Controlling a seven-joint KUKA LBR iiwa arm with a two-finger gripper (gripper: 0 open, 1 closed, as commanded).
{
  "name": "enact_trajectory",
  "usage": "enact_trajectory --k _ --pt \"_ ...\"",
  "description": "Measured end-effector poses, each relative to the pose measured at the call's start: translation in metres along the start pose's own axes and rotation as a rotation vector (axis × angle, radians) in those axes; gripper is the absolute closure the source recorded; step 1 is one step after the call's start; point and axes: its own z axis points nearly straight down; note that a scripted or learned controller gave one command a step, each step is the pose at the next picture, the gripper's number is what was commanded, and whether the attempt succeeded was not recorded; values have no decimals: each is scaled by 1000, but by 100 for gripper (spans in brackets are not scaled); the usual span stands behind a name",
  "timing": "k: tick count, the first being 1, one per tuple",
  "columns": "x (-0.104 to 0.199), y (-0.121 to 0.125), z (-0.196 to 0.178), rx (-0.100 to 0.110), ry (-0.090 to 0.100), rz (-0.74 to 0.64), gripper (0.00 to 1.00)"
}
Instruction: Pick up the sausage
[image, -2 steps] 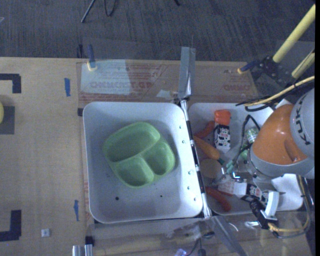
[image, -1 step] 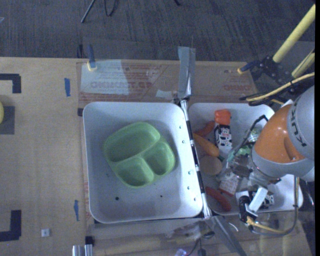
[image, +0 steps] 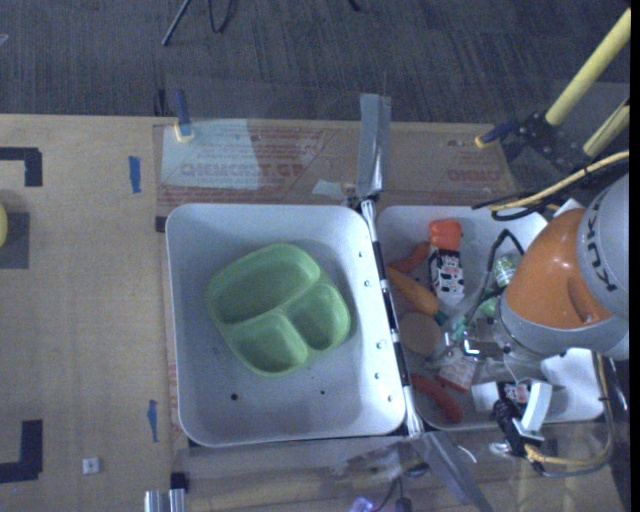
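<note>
A red sausage lies near the front left corner of the right bin, by the wall between the two bins. My gripper is low in the right bin, just above and to the right of the sausage and over a clutter of items. The arm's orange band hides much of the bin's right half. Nothing can be made out in the gripper.
The left bin holds a green divided plate. The right bin also holds an orange carrot-like piece, a brown round item, a cow-patterned bottle with an orange cap and a reddish piece.
</note>
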Motion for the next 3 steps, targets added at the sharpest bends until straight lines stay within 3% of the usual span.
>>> enact_trajectory --k 1,2,3 --pt "5 69 1 2 -1 471 0" --pt "-25 136 3 7 -2 851 0" --pt "-26 178 4 27 -12 1131 0"
